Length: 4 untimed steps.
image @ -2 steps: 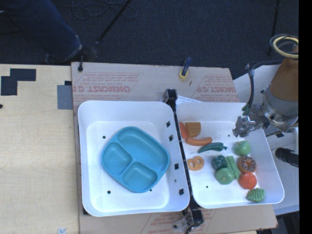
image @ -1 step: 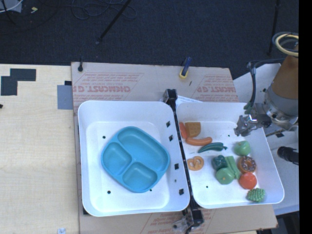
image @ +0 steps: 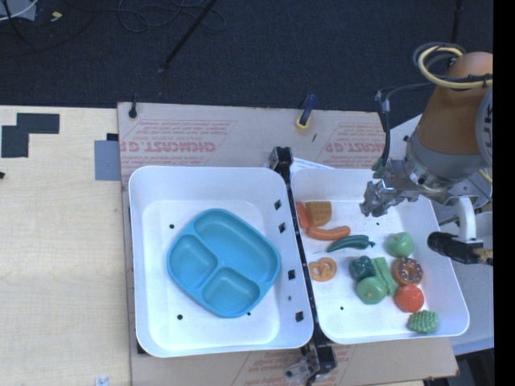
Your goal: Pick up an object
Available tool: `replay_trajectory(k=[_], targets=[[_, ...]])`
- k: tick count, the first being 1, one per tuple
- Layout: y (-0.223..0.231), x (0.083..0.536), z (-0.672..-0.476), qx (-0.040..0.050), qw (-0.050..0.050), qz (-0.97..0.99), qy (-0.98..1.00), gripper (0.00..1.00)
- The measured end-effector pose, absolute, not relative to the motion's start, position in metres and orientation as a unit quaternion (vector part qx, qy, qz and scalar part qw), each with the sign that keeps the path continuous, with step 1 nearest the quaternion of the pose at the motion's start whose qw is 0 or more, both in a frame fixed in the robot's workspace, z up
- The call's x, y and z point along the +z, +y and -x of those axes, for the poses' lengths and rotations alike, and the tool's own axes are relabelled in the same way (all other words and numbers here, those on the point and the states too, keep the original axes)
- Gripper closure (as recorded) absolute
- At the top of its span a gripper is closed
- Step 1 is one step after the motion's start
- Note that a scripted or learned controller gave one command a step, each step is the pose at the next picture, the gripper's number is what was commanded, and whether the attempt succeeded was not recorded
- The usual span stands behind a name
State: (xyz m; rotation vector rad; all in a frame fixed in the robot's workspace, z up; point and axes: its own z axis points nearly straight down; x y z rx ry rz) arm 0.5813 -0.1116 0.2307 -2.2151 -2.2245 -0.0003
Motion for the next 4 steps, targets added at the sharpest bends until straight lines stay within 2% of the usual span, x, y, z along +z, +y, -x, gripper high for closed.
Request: replay_trajectory(k=[1,2,4], targets=[[-0.056,0.223,-0.592,0.0006,0.002,0.705,-0.709,1.00],[0.005,0.233,-0.585,0.0004,0.002,0.705,-0.709,1.00],[0.007,0.230,-0.588,0.0015,0.001,0.707,-0.707,1.00]])
